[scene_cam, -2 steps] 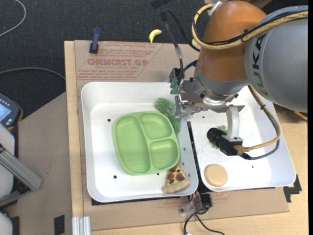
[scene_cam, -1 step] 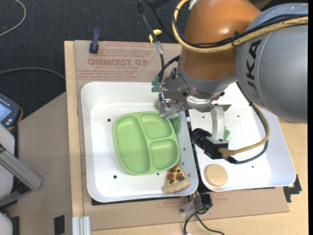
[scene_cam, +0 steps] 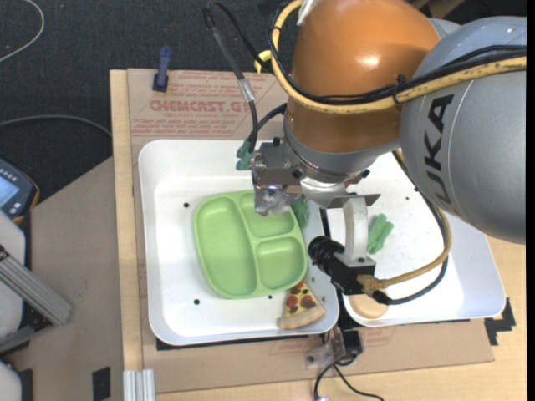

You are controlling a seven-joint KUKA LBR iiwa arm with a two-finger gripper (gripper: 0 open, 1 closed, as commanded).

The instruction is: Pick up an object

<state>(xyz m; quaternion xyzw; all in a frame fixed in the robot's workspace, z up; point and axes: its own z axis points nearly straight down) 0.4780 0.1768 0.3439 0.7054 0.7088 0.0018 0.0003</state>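
Claw (scene_cam: 272,197) low over green tray (scene_cam: 238,253), arm (scene_cam: 468,132) arched above.

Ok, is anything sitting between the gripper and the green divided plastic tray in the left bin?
Nothing visible does. The gripper hangs right over the far right edge of the green divided plastic tray, with no object between them. The toy pizza slice lies off the tray's near corner, out of the way.
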